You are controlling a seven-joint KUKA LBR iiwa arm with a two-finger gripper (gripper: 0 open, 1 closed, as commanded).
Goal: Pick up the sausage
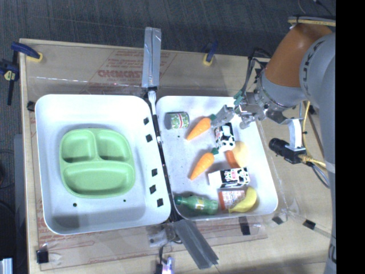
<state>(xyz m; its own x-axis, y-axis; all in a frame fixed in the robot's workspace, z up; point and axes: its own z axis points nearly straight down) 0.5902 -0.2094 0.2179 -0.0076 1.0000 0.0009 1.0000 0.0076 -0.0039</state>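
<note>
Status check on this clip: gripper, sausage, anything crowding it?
Gripper over right bin's upper right corner, nothing seen between fingers. Sausage not clearly identifiable among the clutter. Two orange carrots, black-and-white cow-print carton close by.

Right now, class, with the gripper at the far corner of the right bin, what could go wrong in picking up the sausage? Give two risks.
1. Crowding: what looks like the sausage lies squeezed between the upper cow-print carton and the lower cow-print carton, so the gripper may grab a carton instead.
2. Mix-up: the upper carrot and lower carrot nearby look similar, so a wrong pick is possible.
</note>
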